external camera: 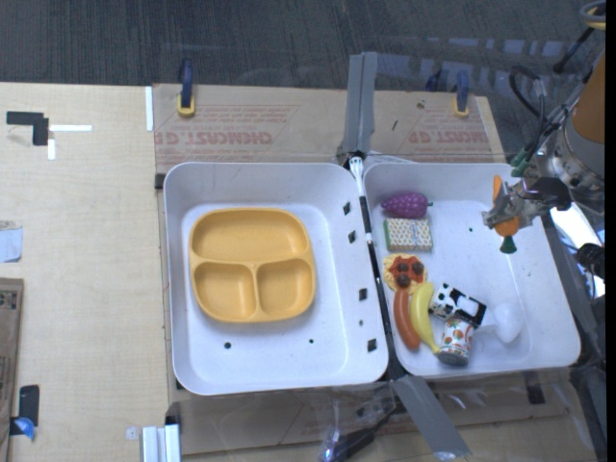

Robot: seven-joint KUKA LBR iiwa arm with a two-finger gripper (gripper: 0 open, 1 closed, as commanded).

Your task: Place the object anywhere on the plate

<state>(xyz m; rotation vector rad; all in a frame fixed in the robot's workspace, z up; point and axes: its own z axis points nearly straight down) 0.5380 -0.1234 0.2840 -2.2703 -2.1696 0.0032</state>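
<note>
We look down from a single fixed camera set above the pale wooden desk (77, 258), tilted at a slant so the far edge and the dark grey carpeted floor (289, 17) beyond it fill the top of the frame. We stand far enough back to take in both shallow white plastic bins: the left bin (183, 354) sits near the middle, the right bin (549, 345) toward the right side. The grey arm with its orange band (589, 114) enters at our right edge, cut off by the frame. Bare desk stretches away on our left.
</note>
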